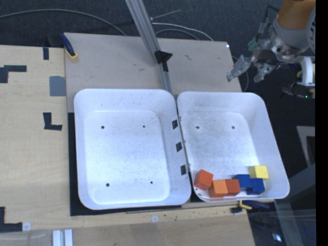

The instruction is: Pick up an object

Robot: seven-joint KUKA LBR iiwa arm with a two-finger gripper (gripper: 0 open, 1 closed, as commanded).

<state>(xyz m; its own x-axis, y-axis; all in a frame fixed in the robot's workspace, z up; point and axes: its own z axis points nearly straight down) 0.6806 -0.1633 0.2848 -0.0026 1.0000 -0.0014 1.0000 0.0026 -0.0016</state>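
Hovering beyond the right bin (271, 132), the claw (249, 72) is spread open, gripping nothing; blocks (230, 183) in its near corner

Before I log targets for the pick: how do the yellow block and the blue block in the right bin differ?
The yellow block is smaller; the blue block is larger and looks longer. The yellow block sits at the blue block's far right end, seemingly perched partly on it, while the blue block lies on the bin floor. The blue block touches an orange block; the yellow block does not. Both are at the bin's near right corner, away from the gripper.
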